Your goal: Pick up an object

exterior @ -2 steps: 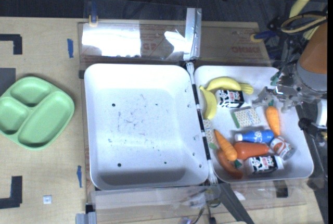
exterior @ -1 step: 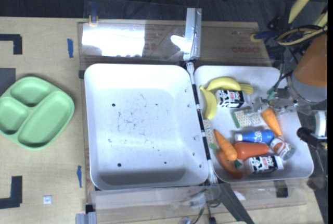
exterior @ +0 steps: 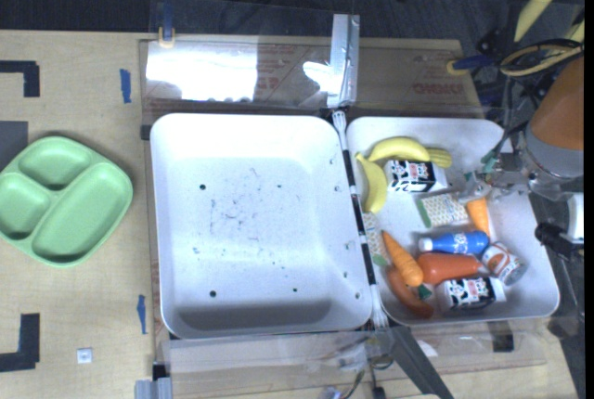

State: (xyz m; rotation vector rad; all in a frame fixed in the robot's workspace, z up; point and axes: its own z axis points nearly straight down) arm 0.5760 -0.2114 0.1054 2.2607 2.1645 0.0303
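Camera view. Two shallow white plastic bins are seen side by side on the wooden bench. The left bin [exterior: 176, 147] shows only faint scuff marks on its floor. The right bin [exterior: 543, 290] holds a crowded group of objects: a curved yellow plastic banana [exterior: 390, 160] at the far left, a small black-and-white carton [exterior: 410, 173] touching it, a pale speckled flat packet [exterior: 444, 208] just nearer, an orange plastic carrot [exterior: 401, 260] by the dividing wall, a blue-and-white bottle [exterior: 455, 243], an orange bottle [exterior: 449, 268] touching it, and a black-and-white bottle [exterior: 470, 292] nearest. A small can [exterior: 502, 262] at the right is hard to make out.

The grey arm with its orange band [exterior: 563, 114] is cut off by the right edge. The gripper [exterior: 495, 167] is partly recorded over the bin's far right; whether it is wide or narrow cannot be told.

A green moulded divided tray [exterior: 61, 199] rests on the bench at far left, well apart.
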